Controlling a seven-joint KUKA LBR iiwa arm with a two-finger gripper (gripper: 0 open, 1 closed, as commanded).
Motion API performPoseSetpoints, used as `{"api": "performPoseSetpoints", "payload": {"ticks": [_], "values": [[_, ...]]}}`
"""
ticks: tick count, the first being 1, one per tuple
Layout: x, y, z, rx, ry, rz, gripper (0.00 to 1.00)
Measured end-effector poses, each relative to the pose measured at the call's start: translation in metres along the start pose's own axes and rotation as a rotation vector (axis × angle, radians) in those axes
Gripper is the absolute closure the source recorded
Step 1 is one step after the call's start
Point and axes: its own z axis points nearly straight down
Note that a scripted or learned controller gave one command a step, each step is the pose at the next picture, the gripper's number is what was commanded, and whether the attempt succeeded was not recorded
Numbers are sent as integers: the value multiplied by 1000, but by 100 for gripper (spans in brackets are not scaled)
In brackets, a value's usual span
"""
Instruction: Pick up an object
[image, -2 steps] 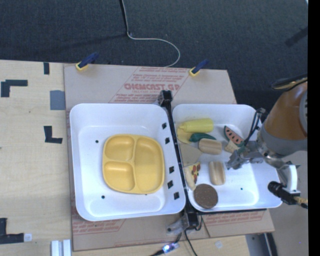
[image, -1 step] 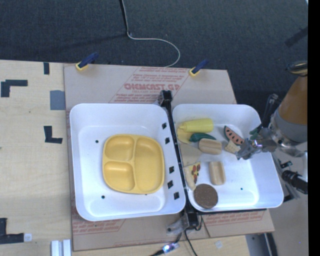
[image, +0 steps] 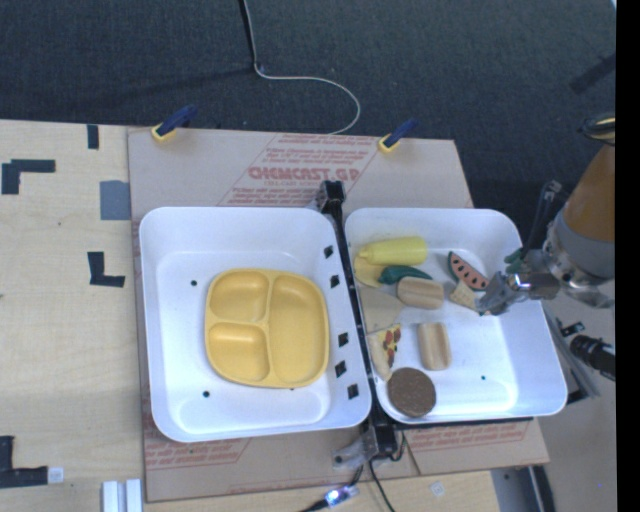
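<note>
A wooden bench (image: 60, 300) on dark carpet carries a sheet of cardboard (image: 300, 170), pinned at its far corners by two yellow-and-blue clamps, apparently so the load on it cannot slide. On the cardboard sit two white bins, side by side and joined along their inner edges by a row of black clips. The left bin (image: 160, 250) holds a yellow divided tray (image: 268, 328), lying flat near its middle. The right bin (image: 520, 370) holds the pickable items, bunched toward its left half: a yellow corn cob (image: 393, 249) at the far end, a green piece (image: 405, 272) just in front of it, a tan roll (image: 420, 293) touching that, a watermelon slice (image: 466, 271) to the right, a small bread stick (image: 433, 345), a pizza slice (image: 385, 345) against the left wall, and a brown round cookie (image: 411, 391) nearest the camera. The arm reaches over the right wall, and its gripper (image: 497, 293) hangs low beside the watermelon slice and a pale scrap next to it, likely because that cluster is the chosen target. Whether its fingers are spread or closed cannot be told from this angle, and nothing is seen between them. By this evidence no object is lifted yet; every item rests on the bin floor.
</note>
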Motion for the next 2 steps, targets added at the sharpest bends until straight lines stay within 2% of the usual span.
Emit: {"api": "performPoseSetpoints", "payload": {"ticks": [2], "values": [[92, 65, -11, 0, 1, -5, 100]]}}
